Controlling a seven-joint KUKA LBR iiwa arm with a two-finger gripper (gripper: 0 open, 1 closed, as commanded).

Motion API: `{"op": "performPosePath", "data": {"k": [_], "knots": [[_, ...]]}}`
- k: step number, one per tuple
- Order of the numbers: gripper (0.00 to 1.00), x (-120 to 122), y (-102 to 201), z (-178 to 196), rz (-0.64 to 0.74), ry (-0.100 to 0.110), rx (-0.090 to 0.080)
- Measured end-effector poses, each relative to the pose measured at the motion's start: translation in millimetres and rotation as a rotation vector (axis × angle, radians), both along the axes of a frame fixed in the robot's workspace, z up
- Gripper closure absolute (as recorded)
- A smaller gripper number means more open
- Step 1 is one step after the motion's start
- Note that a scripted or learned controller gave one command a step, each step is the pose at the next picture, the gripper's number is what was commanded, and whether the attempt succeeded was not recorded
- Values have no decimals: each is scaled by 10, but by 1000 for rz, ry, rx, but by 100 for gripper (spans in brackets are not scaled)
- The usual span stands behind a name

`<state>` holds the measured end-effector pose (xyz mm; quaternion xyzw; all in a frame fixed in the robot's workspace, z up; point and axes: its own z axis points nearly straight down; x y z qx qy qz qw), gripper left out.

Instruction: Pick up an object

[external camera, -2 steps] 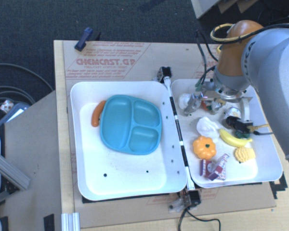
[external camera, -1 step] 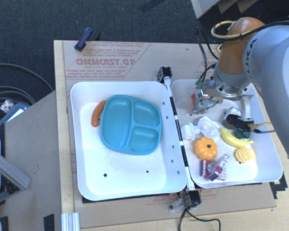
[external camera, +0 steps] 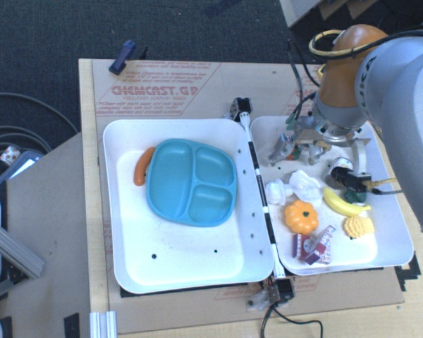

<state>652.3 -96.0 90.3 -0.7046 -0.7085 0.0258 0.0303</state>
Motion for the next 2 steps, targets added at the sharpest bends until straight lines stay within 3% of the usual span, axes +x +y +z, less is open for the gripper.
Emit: {"op": "performPosePath", "data": {"k": [1, 2], "knots": [[100, 5, -1, 102, -1, -2, -1], [0, 4, -1, 101, -1, -2, -1]]}}
